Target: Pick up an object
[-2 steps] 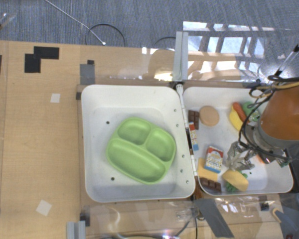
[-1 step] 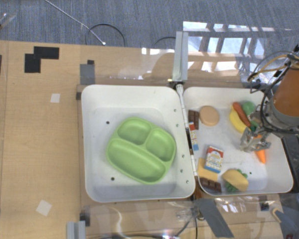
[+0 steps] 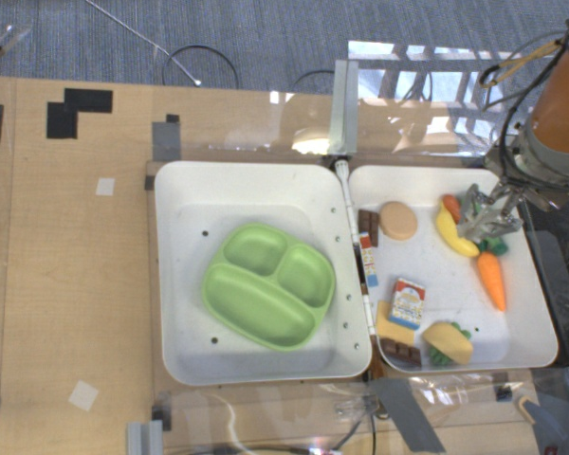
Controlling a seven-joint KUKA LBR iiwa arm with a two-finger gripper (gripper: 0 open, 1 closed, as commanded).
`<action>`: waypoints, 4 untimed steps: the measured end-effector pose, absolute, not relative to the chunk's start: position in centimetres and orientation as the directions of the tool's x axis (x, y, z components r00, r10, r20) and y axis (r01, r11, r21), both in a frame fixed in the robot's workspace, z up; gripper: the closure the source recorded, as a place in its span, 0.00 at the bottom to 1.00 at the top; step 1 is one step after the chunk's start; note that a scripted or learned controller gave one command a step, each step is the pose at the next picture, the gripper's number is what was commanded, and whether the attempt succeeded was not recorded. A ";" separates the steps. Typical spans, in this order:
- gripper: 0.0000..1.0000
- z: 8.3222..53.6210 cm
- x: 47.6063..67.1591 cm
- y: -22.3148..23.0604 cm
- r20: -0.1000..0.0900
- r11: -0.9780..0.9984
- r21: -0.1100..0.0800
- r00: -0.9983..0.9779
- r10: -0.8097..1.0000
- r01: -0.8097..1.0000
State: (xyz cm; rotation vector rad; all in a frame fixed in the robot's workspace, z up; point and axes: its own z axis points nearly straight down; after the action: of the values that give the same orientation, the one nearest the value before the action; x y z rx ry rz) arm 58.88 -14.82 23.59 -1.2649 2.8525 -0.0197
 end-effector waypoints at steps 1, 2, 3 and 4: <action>0.00 22.9 58.6 -15.0 -0.008 0.675 -0.008 -0.675 -0.738 -0.738; 0.00 16.8 52.9 -19.4 -0.001 0.709 -0.001 -0.709 -0.705 -0.705; 0.00 9.0 54.6 -20.6 -0.009 0.705 -0.013 -0.705 -0.710 -0.709; 1.00 10.5 55.1 -20.3 -0.020 0.702 -0.023 -0.702 -0.712 -0.711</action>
State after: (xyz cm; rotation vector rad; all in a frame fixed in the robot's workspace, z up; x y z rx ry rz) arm 55.12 -20.32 10.48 -1.2012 2.8729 -0.0205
